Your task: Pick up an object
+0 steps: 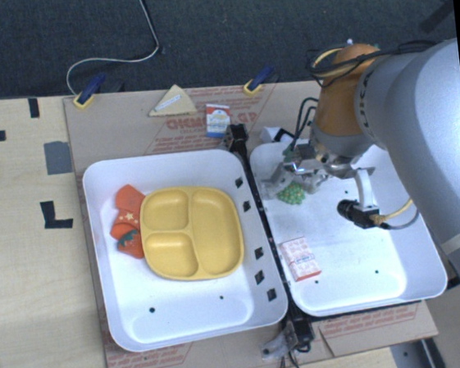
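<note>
The big grey arm [421, 124] takes up most of the right side, reaching in over the right bin [389, 276] with that orange band [338, 105] sitting just above the wrist. Underneath everything there's a brown cardboard sheet [123, 117] on the wooden bench [27, 285], and the two white bins sit side by side on it, touching along the middle.

The left bin [179, 317] holds a yellow divided plate [192, 231], three compartments, lying flat and covering most of the bin's middle. Tucked against the plate's left edge is an orange-red toy thing [127, 220], partly under the plate rim from the look of it, can't really say what it is.

Over in the right bin, the gripper [301, 172] is down low at the upper left corner, right on top of a small green object [293, 193]. It's touching or just above it, but honestly I can't tell how the gripper is set or whether it's got the thing, it's all a metal jumble from this angle. A small white card with red print [300, 259] lies flat near the bin's left wall, well below the gripper.

On the cardboard behind the bins there's a little red, white and blue carton [218, 120] standing upright, a pale triangular wedge [173, 101] to its left, and two blue and yellow clips [87, 91] along the back edge.
</note>
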